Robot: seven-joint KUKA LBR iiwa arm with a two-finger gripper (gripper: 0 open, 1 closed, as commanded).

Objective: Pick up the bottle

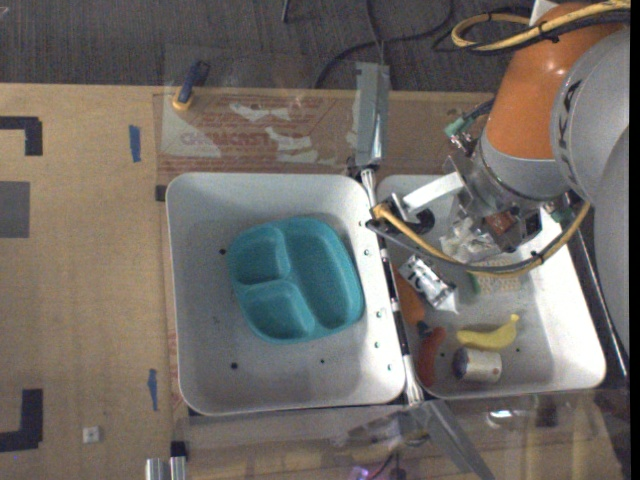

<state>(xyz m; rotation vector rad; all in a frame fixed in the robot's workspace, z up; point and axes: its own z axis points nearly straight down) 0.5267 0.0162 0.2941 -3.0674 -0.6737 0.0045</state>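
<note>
1. 2 shallow white bins sit side by side on the bench: the left bin [200, 218] and the right bin [570, 348].
2. The left bin holds a teal divided plate [295, 278] with 3 sections, lying flat near the bin's middle.
3. The grey arm [590, 98] with its orange band reaches in from the right and hangs over the upper part of the right bin.
4. The gripper [490, 230] is low over the bin's upper middle; whether it is clenched or released cannot be told, as the wrist and a looping yellow cable [450, 253] hide that part.
5. The bottle [428, 280], small with a white and dark label, lies tilted on the right bin's floor near its left wall, just below and to the left of the gripper.
6. An orange carrot [408, 300] lies along the left wall, just beside the bottle.
7. A yellow banana [490, 335] rests lower in the bin, with a metal can [478, 364] just below it.
8. A reddish item [430, 353] lies to the left of the can; its kind is unclear.
</note>
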